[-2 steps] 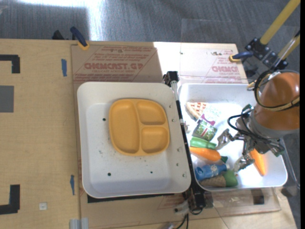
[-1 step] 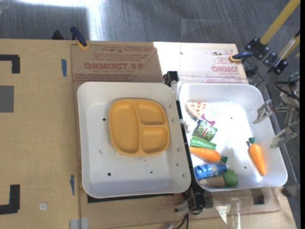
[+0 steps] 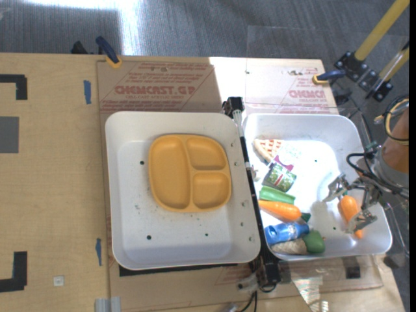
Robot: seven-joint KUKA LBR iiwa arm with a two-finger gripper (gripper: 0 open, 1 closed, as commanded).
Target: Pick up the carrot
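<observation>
**Gripper closed on an orange piece; carrot-shaped toy lies mid right bin**

All places are given relative to the right bin [image 3: 364,138].

- Left bin [image 3: 123,174]: touches the right bin's left wall. It holds a yellow divided plate [image 3: 190,172].
- Arm: comes in over the right bin's right rim. The gripper [image 3: 351,207] hangs above the bin's right half.
- Gripper state: the fingers are drawn in, not wide, with a rounded orange piece [image 3: 349,208] sitting between them. I read that as gripped. It may be a carrot seen end-on, but I can't tell from this angle.
- Carrot [image 3: 279,210]: the clearly carrot-shaped item. It lies flat on the bin floor, left of centre, long axis roughly across the bin, well apart from the gripper.
- Carrot's neighbours:
  - A green vegetable piece [image 3: 276,195] is just beside its far side.
  - A blue bottle [image 3: 286,231] is just beside its near side.
- Other items:
  - A green-purple pouch [image 3: 281,174] and a pizza slice [image 3: 265,149] lie toward the bin's far-left corner.
  - A small green lump [image 3: 314,242] and a beige item [image 3: 289,246] lie by the near wall.

Handling, as a judgement:
- It looks like a toy carrot: light, stiff and smooth, so probably slippery and prone to rolling.
- It doesn't look fragile.
- Best hold is across the thick middle, with the fingers straddling the short axis.
- The green piece and the bottle crowd both sides, so finger clearance is tight. The tapered end would likely squirt out.
- If the held orange piece is the target, the grip looks near one end and it could swing or slip.
</observation>
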